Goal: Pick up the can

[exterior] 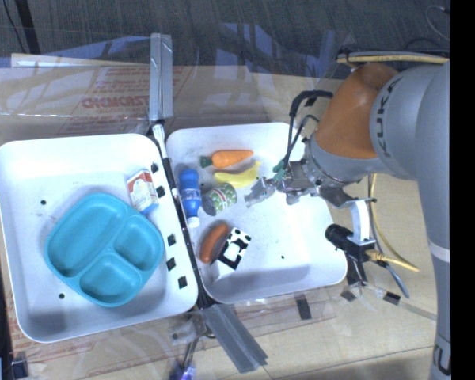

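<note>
The can (219, 199) is green with a pale end and lies on its side in the right bin (301, 267), just below the banana (237, 177). My gripper (256, 191) hangs low over the bin right beside the can's right end, pointing left at it. Its fingers stand open with nothing between them. The grey arm with its orange band (348, 125) reaches in from the right.
In the right bin also lie a carrot (232, 158), a blue bottle (190, 192) by the left wall, a brown sausage (214, 241) and a black-and-white block (233, 248). The left bin (32, 165) holds a blue divided plate (103, 248) and a small red-and-white carton (142, 190).
</note>
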Controlling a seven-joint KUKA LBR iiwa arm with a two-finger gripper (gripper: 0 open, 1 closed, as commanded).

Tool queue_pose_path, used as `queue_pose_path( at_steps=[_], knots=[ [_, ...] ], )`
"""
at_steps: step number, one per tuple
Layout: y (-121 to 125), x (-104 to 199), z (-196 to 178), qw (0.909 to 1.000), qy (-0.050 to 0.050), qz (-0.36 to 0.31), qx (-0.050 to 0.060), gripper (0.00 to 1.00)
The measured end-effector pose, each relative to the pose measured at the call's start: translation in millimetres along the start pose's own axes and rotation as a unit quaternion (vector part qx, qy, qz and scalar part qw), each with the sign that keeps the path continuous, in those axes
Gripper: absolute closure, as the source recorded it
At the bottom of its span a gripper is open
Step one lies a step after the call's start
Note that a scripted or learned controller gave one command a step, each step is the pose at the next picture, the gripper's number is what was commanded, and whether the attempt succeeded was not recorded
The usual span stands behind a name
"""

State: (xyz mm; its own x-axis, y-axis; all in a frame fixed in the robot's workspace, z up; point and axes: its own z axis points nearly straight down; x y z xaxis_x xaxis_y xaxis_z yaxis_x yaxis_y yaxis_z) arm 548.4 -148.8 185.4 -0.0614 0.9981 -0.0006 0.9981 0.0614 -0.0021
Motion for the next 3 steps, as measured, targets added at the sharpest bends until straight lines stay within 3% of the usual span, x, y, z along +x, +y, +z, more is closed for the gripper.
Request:
queue_pose_path(
  at_steps=[1,2,3],
  knots=[
    [49.6,23.8,80.6,0.9991,0.0,-0.042,-0.002,0.0],
    [3.7,48.9,94.6,0.9943,0.001,-0.106,0.001,0.0],
    [3.9,49.4,84.9,0.9941,0.001,-0.109,0.002,1.0]
  ],
)
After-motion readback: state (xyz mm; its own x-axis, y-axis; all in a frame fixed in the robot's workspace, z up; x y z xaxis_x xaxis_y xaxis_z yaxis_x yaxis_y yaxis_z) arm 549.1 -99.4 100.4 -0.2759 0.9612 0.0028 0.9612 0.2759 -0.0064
